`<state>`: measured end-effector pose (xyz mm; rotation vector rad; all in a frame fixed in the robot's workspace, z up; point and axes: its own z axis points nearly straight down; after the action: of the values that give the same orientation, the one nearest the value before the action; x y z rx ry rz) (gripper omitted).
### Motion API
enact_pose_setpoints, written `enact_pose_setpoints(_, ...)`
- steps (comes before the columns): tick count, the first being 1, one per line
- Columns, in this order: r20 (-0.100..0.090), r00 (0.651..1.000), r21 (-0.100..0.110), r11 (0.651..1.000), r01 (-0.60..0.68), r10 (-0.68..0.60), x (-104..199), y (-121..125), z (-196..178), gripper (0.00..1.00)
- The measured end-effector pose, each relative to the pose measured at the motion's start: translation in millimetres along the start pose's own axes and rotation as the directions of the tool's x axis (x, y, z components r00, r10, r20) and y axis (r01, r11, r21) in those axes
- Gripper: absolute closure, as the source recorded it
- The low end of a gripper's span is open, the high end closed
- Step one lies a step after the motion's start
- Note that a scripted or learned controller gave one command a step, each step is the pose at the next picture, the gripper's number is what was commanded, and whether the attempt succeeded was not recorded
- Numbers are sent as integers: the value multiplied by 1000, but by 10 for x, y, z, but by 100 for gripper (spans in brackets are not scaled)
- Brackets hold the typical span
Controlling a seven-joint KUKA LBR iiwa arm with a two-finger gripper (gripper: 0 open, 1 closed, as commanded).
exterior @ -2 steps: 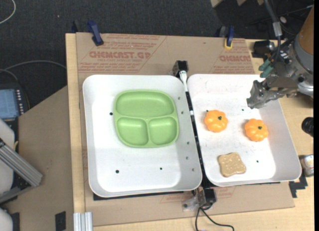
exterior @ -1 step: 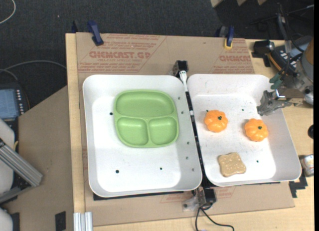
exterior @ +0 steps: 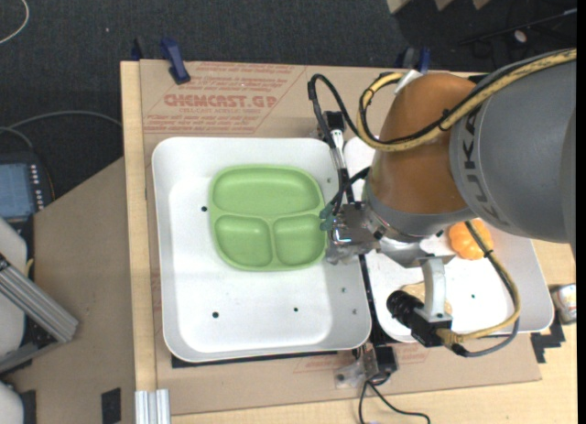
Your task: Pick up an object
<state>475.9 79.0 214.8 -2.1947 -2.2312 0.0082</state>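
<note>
One green divided plate (exterior: pixel 266 217) lies in the left bin (exterior: pixel 183 303), one orange object (exterior: pixel 467 241) in the right bin (exterior: pixel 526 308), the end effector (exterior: pixel 341 230) at the plate's right edge.

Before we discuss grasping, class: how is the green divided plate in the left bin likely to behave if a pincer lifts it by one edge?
The green divided plate looks like moulded plastic, so it is probably stiff and light. Its smooth, rounded rim may slip from a narrow grip. Being broad and shallow, it would likely tilt when lifted by the edge near the pincer, but it lies flat in the left bin and should slide rather than roll.
</note>
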Motion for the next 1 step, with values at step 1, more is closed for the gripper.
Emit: enact_pose_setpoints(1, 0, 1000, -27, 1000, -11, 11, 174, 34, -1378, 100)
